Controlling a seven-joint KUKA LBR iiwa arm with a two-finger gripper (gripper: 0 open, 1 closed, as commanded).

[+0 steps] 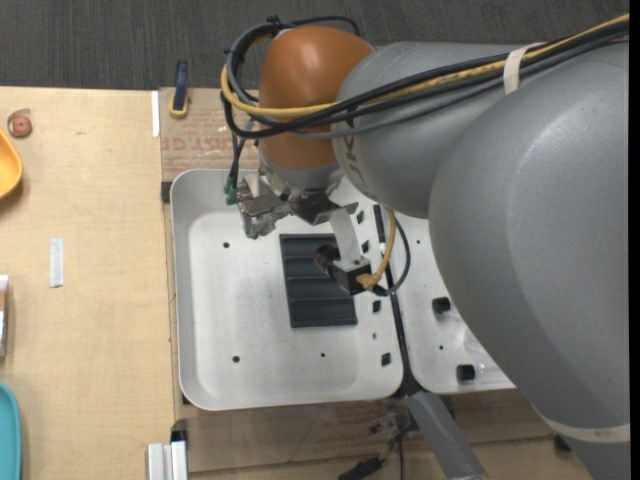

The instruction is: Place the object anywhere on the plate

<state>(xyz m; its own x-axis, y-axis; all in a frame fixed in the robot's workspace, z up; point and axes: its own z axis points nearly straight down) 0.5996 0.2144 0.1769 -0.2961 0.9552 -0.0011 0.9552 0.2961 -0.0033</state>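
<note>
My gripper (318,283) hangs over the middle of the left white bin (215,298) and looks like a black ribbed block pointing down. Above it are the orange band (305,78) and the big grey arm, which reaches in from the right and covers the bin's upper right part. Whatever lies under the gripper and wrist is hidden. The bare bin floor to the left of and below the gripper has only small dark dots on it.
The arm largely covers the right bin (450,363), where two small dark pieces (465,373) lie. On the wooden bench at left are an orange item (6,168), a teal edge (5,438), a small white strip (56,263) and a reddish disc (18,123).
</note>
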